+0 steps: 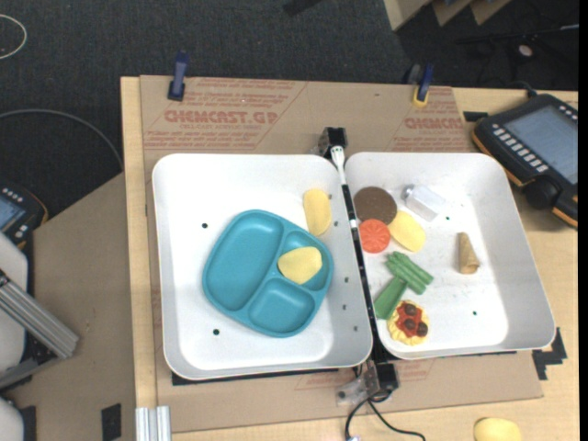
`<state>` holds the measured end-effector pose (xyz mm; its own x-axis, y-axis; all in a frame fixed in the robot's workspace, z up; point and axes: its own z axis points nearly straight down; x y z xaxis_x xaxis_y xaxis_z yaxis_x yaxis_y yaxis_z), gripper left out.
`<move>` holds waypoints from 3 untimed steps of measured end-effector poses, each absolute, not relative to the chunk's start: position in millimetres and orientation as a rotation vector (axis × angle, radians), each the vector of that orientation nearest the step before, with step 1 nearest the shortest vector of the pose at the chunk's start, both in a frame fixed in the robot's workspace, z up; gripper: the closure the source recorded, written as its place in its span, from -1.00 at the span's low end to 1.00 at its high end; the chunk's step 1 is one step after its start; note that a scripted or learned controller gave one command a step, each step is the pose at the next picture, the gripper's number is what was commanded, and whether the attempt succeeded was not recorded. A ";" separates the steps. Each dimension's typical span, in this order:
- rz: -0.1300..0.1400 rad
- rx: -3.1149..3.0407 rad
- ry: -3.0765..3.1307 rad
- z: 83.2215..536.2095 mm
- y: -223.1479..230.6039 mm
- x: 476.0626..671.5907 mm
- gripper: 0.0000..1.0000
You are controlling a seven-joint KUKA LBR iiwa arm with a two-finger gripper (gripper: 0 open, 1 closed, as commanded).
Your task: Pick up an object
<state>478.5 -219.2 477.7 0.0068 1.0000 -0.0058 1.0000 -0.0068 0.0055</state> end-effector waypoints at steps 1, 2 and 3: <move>-0.006 2.228 2.228 371.6 -206.3 478.7 1.00; -0.003 2.226 2.222 349.1 -224.7 478.8 1.00; -0.002 2.224 2.224 330.5 -223.5 487.3 1.00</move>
<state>487.3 -223.5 330.5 0.0001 1.0000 0.0013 1.0000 -0.0001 -0.0032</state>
